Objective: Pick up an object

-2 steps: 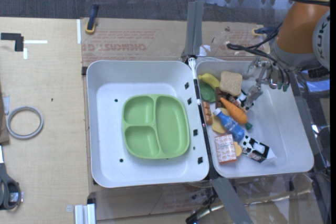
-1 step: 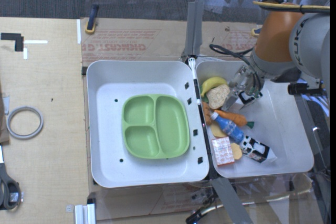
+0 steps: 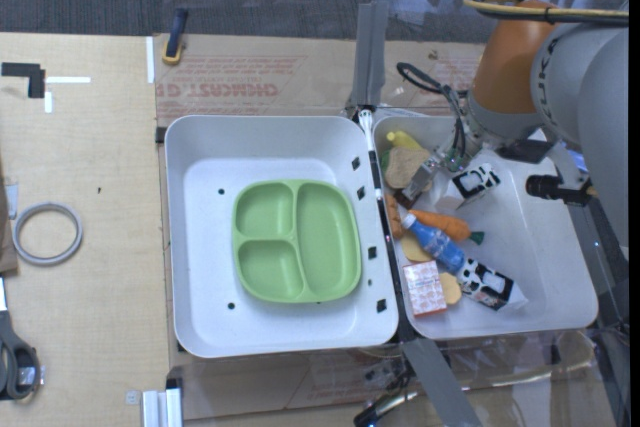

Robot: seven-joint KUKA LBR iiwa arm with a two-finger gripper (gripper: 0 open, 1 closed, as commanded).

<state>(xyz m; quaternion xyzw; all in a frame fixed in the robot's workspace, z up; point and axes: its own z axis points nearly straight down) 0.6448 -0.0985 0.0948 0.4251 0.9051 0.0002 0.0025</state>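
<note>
- Since picking needs loose things within reach, the clutter lies heaped at the left wall of the shallow white right bin (image 3: 540, 310); the shallow white left bin (image 3: 190, 235) holds a green three-compartment plastic plate (image 3: 297, 240), seemingly as the receiving side
- Low over the heap's far end hangs the pincer (image 3: 428, 171); whether it is apart or together, I cannot tell
- Just beside its tip lies a flat tan piece (image 3: 400, 167); an orange toy carrot (image 3: 440, 222) and a blue-capped small bottle (image 3: 440, 246) lie near, toward the camera; nothing shows clamped
</note>
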